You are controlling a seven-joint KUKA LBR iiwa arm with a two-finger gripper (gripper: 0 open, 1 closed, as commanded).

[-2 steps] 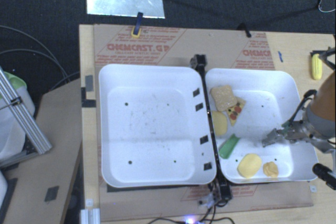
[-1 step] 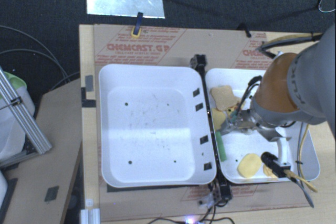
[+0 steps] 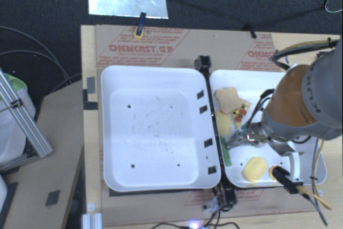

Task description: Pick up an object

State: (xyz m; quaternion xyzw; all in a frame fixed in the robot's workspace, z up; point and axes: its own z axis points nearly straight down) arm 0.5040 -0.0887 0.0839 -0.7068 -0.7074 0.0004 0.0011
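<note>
My gripper (image 3: 236,139) reaches in from the right and sits low over the left part of the right bin (image 3: 252,76). Just above it lie a pale yellow object (image 3: 223,124) and a small red and yellow item (image 3: 240,111). A tan bread-like piece (image 3: 227,97) lies further back. A green strip (image 3: 225,152) runs along the bin's left wall just below the gripper. A yellow lemon-like object (image 3: 254,169) rests near the front wall. Nothing shows between the gripper's tips.
The left bin (image 3: 115,80) stands beside the right one, with black clips (image 3: 204,110) along the shared wall. Both bins rest on a cardboard sheet (image 3: 161,43). The bulky grey and orange arm (image 3: 300,102) covers the right bin's right half.
</note>
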